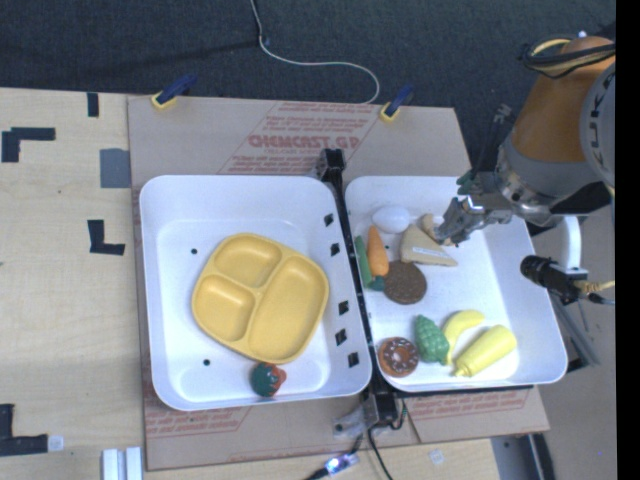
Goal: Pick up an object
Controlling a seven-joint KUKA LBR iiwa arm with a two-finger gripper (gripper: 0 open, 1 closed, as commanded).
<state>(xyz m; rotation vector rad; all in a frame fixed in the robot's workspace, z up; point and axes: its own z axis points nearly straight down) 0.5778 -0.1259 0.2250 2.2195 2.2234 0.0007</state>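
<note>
The right bin (520, 298) holds several toy foods: a white egg (391, 217), a carrot (377, 252), a cheese wedge (427, 249), a brown cookie (405, 283), a green broccoli piece (431, 338), a lemon (462, 324), a yellow corn-like piece (485, 351) and a donut (398, 355). My gripper (452, 224) hangs low over the upper part of this bin, just right of the cheese wedge and above it. A small pale piece (431, 226) lies right beside its tip.
The left bin (170, 268) carries a yellow divided plate (261, 297) and a small red and green toy (266, 378) near its front wall. A black divider (345, 268) runs between the bins. A black fitting (545, 271) juts in at the right rim.
</note>
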